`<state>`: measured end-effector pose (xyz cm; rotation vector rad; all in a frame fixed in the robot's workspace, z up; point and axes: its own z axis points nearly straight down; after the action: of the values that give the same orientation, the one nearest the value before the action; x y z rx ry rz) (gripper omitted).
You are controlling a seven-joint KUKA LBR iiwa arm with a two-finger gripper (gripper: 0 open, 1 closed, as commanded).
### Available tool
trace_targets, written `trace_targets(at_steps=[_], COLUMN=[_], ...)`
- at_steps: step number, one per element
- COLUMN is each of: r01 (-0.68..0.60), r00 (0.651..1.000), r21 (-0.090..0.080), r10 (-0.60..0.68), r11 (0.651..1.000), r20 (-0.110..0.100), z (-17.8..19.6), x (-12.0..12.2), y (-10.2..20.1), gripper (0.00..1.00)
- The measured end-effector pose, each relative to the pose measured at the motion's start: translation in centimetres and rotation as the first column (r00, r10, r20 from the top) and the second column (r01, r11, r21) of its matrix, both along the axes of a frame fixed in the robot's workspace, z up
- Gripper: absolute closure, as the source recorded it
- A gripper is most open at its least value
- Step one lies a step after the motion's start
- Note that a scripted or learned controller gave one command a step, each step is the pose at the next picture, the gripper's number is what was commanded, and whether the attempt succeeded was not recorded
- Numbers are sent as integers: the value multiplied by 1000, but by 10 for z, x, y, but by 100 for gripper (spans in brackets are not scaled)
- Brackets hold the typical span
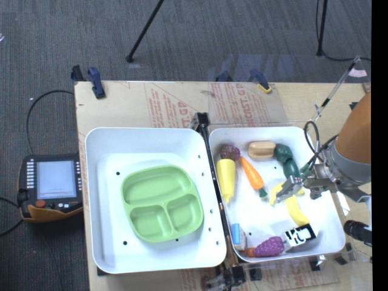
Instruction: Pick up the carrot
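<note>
Carrot (252, 173) unlabelled, in right bin (315, 139)

We see two white bins side by side on a plywood bench (151, 102) w/ red print. Left bin (97, 156) holds a green divided plate (162, 202), 3 sections. Right bin (330, 223) holds toy foods: yellow corn (226, 177) near its left wall, a dark reddish piece (228, 152) touching the corn's top, a tan bread roll (262, 150), a dark green veg (285, 159) just beside the roll, a yellow banana (294, 211), purple grapes (268, 246) at the front, a black-and-white tag (300, 234) nearby. Blue clamps (96, 82) grip the bench's back edge. A handheld control pendant (53, 185) sits on grey carpet, left of the bench. Tripod legs (151, 23) stand behind.
</note>
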<state>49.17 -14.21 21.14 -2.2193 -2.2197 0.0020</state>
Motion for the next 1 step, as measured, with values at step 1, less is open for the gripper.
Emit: trace_targets(at_steps=[1], r01=[-202], r00=[979], r21=[2], r10=[202], r11=[979], r20=[0], z=[-125], x=[69], y=[35], gripper=[0])
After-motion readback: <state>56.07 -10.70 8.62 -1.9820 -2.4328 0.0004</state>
